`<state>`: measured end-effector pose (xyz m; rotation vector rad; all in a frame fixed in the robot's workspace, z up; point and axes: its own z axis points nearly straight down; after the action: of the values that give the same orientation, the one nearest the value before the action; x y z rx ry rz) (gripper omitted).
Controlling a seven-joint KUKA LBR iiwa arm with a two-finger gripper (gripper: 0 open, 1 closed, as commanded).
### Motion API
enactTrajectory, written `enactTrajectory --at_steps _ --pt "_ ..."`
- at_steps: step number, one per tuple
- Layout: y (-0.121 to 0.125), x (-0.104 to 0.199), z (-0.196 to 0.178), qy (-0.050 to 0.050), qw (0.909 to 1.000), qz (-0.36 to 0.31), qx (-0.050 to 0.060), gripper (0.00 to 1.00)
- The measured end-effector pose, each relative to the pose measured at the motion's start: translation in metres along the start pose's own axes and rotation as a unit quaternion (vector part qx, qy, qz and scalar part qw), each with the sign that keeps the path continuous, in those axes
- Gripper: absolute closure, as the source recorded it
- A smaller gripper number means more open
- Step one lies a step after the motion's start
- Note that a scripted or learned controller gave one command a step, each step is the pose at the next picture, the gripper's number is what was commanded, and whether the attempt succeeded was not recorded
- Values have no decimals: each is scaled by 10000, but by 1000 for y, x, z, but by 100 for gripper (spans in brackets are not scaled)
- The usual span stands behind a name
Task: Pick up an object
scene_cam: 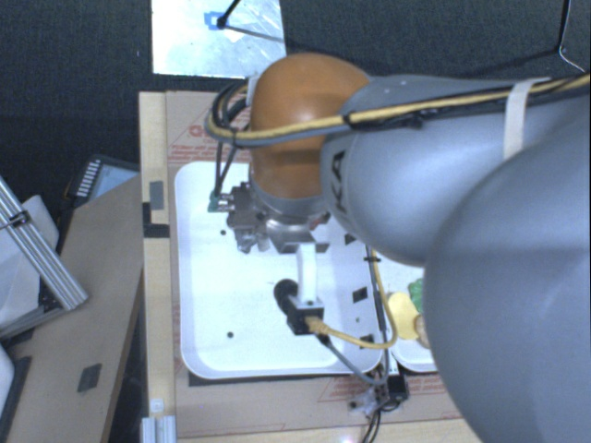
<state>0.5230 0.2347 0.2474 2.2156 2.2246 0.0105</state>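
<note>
1. Left bin. The shallow white plastic bin on the left (pixel 199 284) shows a mostly bare floor. A few small dark flecks (pixel 229 333) lie on it; they are too small to identify.

2. Gripper. The two-finger metal gripper (pixel 251 238) hangs over the upper middle of the left bin, below the orange band (pixel 295 109) of the grey arm (pixel 443 201). Its tip points down at the bin floor. Whether the gripper is apart or together cannot be told from this view, and nothing is visibly held in it.

3. Candidate objects. A rounded pale yellow object (pixel 404 317) lies in the shallow white bin on the right (pixel 414 362), near that bin's left wall. A small green object (pixel 416 293) sits just above it, touching or nearly so. The arm covers the remainder of both, so the long axis of neither can be determined.

4. Governing relation. Both objects lie to the right of the gripper and lower in the view, across the wall between the two bins. In judgement, the pick has not begun. The next move calls for a traverse rightward over the dividing wall before any descent.
</note>
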Motion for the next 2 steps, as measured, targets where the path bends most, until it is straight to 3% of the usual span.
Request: enactTrajectory --at_steps 1,2 --pt "-38 0 1 -15 10000 -7 41 100" --pt "-36 0 -14 -10 10000 -3 22 100"
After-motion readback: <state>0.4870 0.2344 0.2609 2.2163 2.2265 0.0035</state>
